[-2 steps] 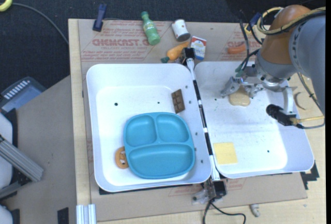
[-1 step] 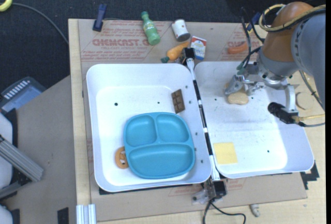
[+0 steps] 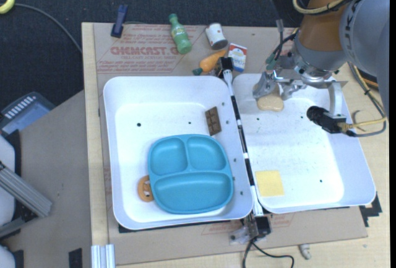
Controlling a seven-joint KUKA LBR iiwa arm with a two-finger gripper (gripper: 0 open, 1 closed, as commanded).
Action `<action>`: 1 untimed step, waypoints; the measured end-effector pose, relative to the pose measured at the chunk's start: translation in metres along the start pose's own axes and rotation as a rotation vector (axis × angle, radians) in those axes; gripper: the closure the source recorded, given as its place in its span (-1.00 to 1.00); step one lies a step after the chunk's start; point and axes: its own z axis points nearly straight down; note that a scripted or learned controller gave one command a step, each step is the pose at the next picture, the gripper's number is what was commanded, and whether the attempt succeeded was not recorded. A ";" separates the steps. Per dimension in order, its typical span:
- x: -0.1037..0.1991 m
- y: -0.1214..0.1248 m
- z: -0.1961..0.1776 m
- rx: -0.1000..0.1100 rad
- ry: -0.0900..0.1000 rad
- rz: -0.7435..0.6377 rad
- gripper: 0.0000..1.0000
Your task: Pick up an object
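My gripper (image 3: 272, 88) hangs low over the far left corner of the right bin (image 3: 346, 192). A tan, rounded piece like a bread roll (image 3: 270, 104) lies on the bin floor right beneath it, touching or nearly touching the gripper's tip. A flat yellow square (image 3: 270, 183) rests near the front left of the same bin. In the left bin (image 3: 124, 137) sit a blue divided plate (image 3: 189, 172), a small brown chocolate bar (image 3: 213, 121) and an orange pretzel-like piece (image 3: 145, 189) partly under the plate.
Behind the bins on the board lie a green bottle (image 3: 180, 33), a small can (image 3: 216, 36), a carrot (image 3: 212, 61), a small carton (image 3: 237, 56) and a blue clip (image 3: 119, 20). The wall between the bins runs just left of the gripper.
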 end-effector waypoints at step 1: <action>0.030 -0.060 -0.021 0.004 0.000 0.001 1.00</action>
